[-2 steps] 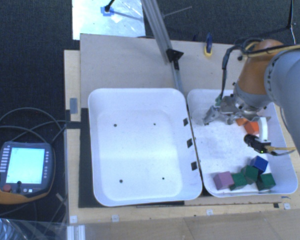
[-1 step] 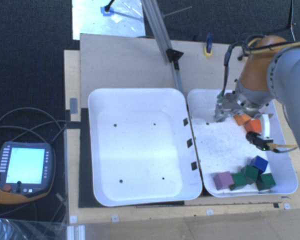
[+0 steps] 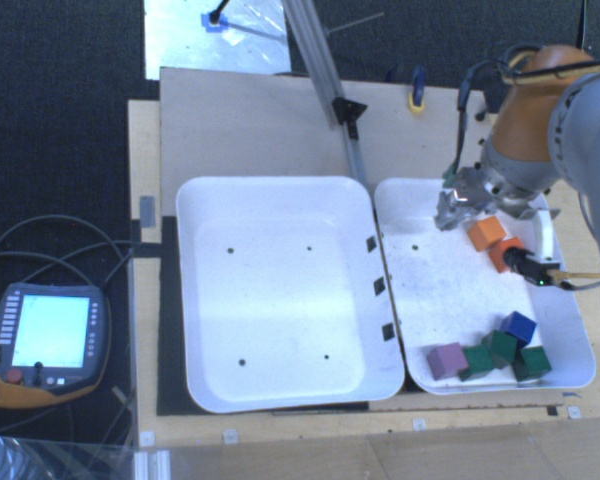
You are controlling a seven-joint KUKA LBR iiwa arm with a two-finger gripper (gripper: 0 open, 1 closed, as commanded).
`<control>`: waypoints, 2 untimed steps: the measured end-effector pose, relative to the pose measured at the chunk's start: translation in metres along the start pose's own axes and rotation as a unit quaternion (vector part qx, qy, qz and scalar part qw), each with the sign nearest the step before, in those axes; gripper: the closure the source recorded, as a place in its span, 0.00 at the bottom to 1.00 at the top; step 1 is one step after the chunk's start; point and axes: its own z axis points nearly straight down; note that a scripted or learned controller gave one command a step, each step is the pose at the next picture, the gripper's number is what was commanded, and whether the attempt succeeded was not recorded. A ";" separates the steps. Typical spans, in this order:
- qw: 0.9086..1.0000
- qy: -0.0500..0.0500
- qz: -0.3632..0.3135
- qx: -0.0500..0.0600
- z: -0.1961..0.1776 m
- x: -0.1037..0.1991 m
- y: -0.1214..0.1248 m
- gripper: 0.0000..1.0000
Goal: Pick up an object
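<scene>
Gripper [image 3: 454, 208] sat low over right bin [image 3: 430, 298], far end; finger opening could not be told. Orange block [image 3: 486, 233], small cube, matte, lay just beside it, near a second orange block [image 3: 502, 253].

A robotics lab: teach pendant [image 3: 45, 343], 2 white bins [image 3: 280, 193].

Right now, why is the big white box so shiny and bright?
In the camera view, overhead light washes the left bin almost pure white, glare also brightens the foil sheet up top, and the pendant screen glows pale; the blocks in the right bin stay clear.
</scene>
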 end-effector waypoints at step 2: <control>1.000 -0.001 0.000 -0.001 -0.105 -0.009 0.020 1.00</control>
